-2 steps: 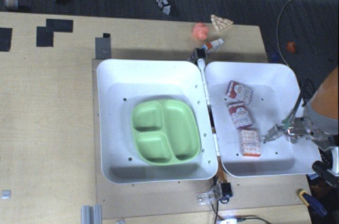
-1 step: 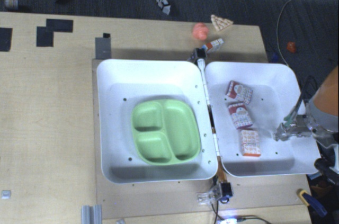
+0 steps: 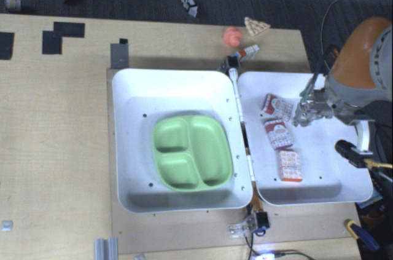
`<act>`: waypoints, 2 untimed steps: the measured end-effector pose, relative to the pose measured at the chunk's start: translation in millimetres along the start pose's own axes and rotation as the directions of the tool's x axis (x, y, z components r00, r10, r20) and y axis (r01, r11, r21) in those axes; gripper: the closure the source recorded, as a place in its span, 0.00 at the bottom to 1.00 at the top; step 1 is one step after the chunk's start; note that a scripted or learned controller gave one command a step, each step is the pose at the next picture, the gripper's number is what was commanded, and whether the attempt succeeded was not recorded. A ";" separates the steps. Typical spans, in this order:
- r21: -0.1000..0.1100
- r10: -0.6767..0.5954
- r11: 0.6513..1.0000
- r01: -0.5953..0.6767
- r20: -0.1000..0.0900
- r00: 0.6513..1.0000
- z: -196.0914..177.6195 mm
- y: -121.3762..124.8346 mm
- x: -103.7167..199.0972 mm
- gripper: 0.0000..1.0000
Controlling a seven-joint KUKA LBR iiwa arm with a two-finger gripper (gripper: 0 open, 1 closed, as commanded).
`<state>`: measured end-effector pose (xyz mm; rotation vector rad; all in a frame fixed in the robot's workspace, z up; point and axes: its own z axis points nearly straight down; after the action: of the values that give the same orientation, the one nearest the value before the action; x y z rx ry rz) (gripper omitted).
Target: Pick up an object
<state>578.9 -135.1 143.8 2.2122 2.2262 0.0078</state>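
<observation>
In the right bin I see three small red-and-white packets; the upper packet lies tilted near the bin's far part, the middle packet just below it, and the lower packet nearer to me, all flat on the floor of the bin; the gripper hangs just beside the upper packet, on its right, and I see no packet between its fingers; whether they are open or closed I cannot tell from here; the arm with its orange band comes in from the right; the left bin holds a green divided tray; beyond the bins, on the bench, lies a pink ball.
</observation>
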 end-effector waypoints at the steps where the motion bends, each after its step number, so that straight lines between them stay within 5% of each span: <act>1: 0.002 0.002 1.000 -0.002 0.001 1.000 0.5 -1.0 -1.8 0.00; 2: -0.001 0.003 1.000 -0.003 0.002 1.000 56.9 -27.9 42.3 0.00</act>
<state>551.0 -92.8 86.8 2.2134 2.2214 0.0065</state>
